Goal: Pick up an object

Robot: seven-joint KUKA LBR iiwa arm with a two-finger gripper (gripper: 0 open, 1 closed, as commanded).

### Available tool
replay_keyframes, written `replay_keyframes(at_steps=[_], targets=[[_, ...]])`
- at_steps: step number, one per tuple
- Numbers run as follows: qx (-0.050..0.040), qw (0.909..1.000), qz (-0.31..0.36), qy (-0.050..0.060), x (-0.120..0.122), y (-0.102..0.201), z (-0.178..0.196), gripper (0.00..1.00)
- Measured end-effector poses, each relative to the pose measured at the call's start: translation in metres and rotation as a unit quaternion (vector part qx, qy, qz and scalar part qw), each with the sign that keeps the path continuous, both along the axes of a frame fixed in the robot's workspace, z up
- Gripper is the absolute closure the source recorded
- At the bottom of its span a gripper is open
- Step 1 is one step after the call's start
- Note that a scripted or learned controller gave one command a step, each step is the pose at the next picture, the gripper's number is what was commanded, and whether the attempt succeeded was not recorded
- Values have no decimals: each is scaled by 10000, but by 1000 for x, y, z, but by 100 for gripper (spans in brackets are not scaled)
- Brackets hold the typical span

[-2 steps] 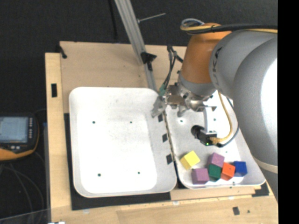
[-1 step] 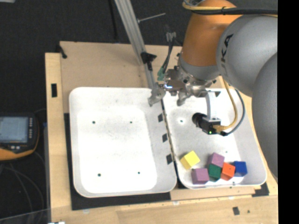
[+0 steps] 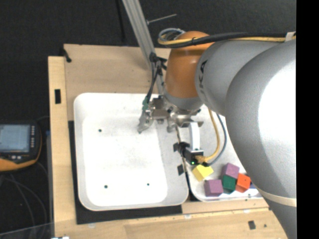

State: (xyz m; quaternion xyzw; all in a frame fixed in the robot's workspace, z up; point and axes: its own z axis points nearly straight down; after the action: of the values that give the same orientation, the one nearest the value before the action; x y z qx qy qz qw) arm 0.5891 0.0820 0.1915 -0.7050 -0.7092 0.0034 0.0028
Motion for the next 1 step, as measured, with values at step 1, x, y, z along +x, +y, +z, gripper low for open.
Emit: replay_keyframes(at_steps=[1], targets=[[4, 10000, -2, -99, 52, -8, 82, 0]])
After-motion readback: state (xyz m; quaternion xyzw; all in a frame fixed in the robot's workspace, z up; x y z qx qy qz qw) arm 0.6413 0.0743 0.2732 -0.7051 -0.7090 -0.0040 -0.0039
